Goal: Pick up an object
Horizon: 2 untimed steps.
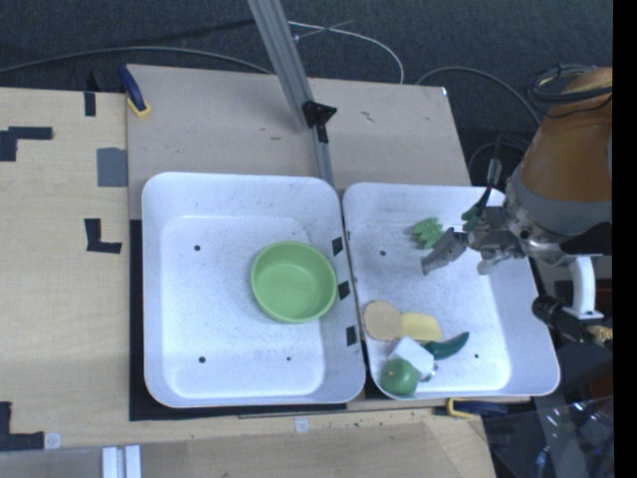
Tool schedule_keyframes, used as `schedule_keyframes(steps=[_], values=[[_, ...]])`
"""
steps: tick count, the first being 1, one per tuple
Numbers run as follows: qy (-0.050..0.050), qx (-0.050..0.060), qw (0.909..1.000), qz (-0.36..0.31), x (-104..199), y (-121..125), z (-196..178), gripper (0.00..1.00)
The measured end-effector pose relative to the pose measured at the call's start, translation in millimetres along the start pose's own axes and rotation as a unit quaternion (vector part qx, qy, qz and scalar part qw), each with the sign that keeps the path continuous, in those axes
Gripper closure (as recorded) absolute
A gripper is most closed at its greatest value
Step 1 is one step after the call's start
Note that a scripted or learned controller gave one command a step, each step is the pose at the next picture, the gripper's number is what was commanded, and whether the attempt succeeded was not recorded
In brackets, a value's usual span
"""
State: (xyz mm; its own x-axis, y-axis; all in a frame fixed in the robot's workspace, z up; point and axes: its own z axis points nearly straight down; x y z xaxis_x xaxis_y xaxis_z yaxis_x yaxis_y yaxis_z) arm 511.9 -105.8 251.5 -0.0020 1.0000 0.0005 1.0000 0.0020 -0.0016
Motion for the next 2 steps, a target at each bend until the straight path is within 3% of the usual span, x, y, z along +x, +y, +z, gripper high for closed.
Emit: schedule_keyframes(steps=[1,2], values=[[0.0,0.0,1.0,0.0,-0.1,0.0,0.0,0.0],[0.0,0.003,1.0,0.0,0.2,-4.5,43.9,0.0]])
